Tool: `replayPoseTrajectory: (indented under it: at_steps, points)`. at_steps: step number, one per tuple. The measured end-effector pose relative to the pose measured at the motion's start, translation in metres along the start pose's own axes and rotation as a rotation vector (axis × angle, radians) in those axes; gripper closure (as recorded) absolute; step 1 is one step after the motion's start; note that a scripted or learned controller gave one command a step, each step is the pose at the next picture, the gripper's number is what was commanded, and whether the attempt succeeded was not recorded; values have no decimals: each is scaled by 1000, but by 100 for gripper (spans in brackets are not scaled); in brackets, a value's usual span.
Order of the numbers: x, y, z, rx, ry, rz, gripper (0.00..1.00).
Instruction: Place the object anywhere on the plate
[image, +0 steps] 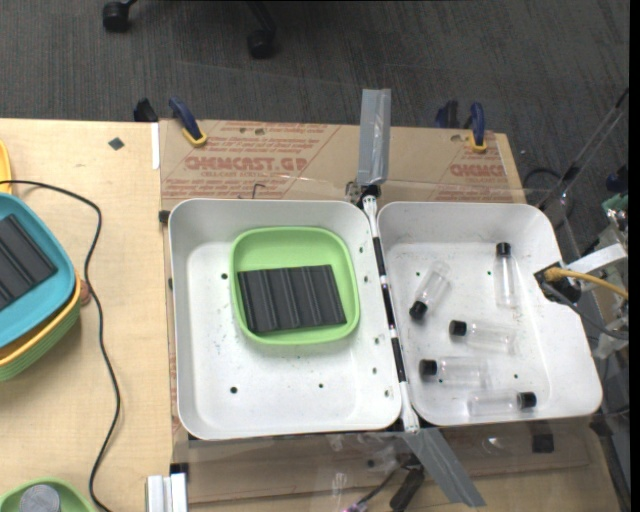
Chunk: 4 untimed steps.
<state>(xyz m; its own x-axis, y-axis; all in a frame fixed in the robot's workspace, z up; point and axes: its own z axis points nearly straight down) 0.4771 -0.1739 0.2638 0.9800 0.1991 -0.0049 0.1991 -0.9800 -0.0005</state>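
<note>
A green square plate (295, 250) sits in the left white bin (200, 390), towards its back. A dark ribbed mat (290, 298) covers the plate's floor. Several clear plastic vials with black caps lie loose in the right white bin (570, 395). One vial (432, 289) lies tilted near that bin's left side, and another vial (506, 278) lies lengthways near its back right. A third vial (484, 338) rests in the middle. Further vials lie along the front, among them a vial (458, 374) at the front left.
A stack of teal and yellow dishes (30, 290) stands on the wooden bench at far left, with a black cable (100, 330) running past it. Cardboard (260, 155) held by clamps lies behind the bins. A yellow cable (590, 280) reaches over the right bin's right rim.
</note>
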Motion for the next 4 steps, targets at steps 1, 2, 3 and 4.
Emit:
replayPoseTrajectory:
  at_steps: [1,2,3,4]
  points:
    - [-10,48,0,1,-1,-7,0]
    - [-3,17,21,2,-2,-3,0]
    - [-5,26,22,1,0,2,0]
    - [2,-9,32,2,0,-2,0]
